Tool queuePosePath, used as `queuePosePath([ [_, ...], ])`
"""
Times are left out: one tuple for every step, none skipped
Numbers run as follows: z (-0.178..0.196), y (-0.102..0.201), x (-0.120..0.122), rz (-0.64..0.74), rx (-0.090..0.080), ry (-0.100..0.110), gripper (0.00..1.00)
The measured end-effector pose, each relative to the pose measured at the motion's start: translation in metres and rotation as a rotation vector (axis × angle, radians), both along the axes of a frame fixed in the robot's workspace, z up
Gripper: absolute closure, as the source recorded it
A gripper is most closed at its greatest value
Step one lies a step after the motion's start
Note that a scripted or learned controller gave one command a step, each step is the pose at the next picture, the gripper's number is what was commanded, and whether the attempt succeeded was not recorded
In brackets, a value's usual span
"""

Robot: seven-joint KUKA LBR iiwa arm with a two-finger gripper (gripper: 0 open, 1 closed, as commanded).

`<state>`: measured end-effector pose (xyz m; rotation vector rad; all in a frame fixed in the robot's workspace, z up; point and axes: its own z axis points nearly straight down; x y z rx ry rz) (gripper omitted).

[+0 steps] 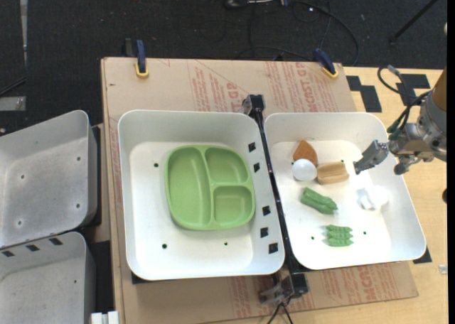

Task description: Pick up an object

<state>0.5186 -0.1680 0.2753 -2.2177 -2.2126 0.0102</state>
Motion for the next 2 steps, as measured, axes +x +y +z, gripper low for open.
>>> queuePosePath([
  [0.006,0.0,0.002,0.003,-0.002,-0.01,0.0],
  [-0.057,0.006,0.004,0.001,0.0,-0.006,0.0],
])
